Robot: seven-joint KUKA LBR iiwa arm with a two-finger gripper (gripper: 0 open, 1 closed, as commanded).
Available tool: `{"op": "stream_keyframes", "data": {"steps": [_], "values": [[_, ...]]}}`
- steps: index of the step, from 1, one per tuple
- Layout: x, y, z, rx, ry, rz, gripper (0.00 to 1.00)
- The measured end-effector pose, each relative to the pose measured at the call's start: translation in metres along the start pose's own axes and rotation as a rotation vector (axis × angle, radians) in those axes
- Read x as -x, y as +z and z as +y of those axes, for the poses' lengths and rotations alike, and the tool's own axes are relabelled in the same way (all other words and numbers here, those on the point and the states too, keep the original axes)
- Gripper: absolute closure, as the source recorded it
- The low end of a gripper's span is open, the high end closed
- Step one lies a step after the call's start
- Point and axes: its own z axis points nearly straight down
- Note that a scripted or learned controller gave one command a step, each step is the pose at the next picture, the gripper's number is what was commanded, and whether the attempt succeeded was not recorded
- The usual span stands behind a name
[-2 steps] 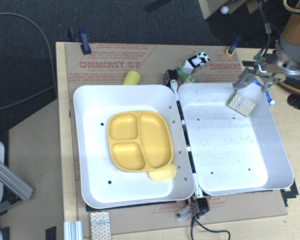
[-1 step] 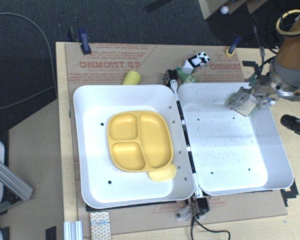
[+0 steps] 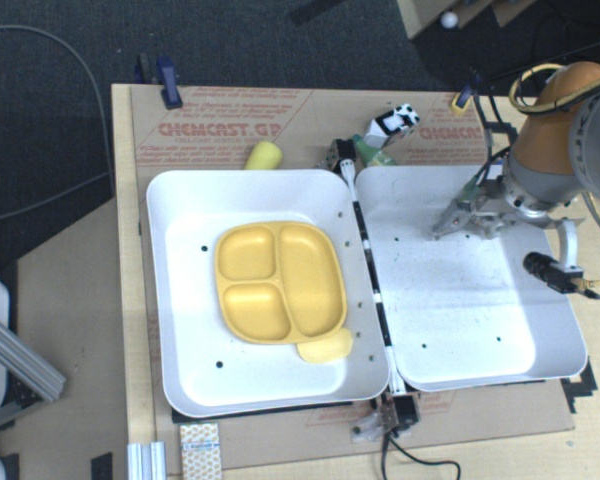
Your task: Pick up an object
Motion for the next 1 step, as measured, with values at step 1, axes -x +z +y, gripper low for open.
{"op": "stream_keyframes", "data": {"steps": [1], "values": [[0.0366, -0.0877, 0.0387, 0.008, -0.001, -0.004, 0.00]]}}
